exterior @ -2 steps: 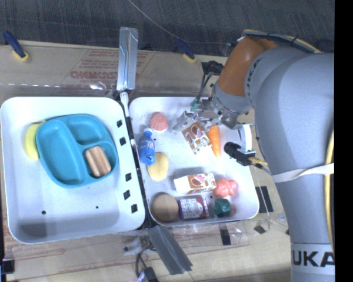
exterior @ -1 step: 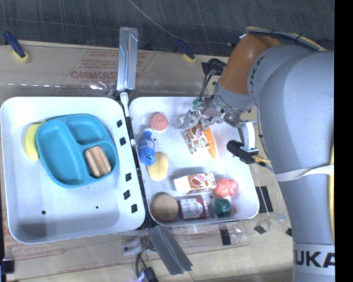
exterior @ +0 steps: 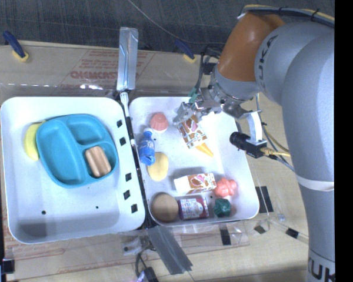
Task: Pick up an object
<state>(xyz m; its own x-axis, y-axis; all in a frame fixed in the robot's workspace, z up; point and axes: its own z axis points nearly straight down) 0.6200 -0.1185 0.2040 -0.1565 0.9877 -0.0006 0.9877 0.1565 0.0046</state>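
Inside the left white bin (exterior: 12, 157), a blue divided plastic plate (exterior: 65, 145) carries a tan bread roll (exterior: 97, 161). Rightward, the end effector (exterior: 188, 115) grips a brown-and-white patterned ice-cream cone toy (exterior: 194, 135), tilted above the right white bin (exterior: 241, 169).

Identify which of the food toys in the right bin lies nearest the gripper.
The brown-and-white patterned cone, directly under the gripper. The pink shell, yellow lemon and carton lie farther away.
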